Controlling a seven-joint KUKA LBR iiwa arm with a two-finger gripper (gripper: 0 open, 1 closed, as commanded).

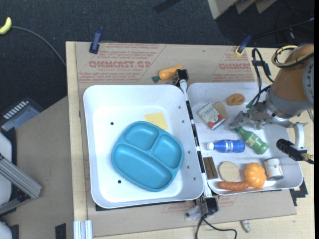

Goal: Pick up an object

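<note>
Reaching in from the right, the pincer [242, 121] hangs low over the right bin [294, 183], at the top of a green bottle [253, 140]; whether its grip is wide or narrow cannot be told. Just below the green bottle lies a blue bottle [227, 146]; to its upper left, a small carton [210, 115] with unreadable print. Beyond the bins, the tabletop [124, 59] reads "CHEMCAST GP".

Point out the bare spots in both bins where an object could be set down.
Left bin: bare floor along its far and left walls, around the blue tray and yellow slice. Right bin: crowded; only its far-left corner, beyond the small carton, is bare.
</note>
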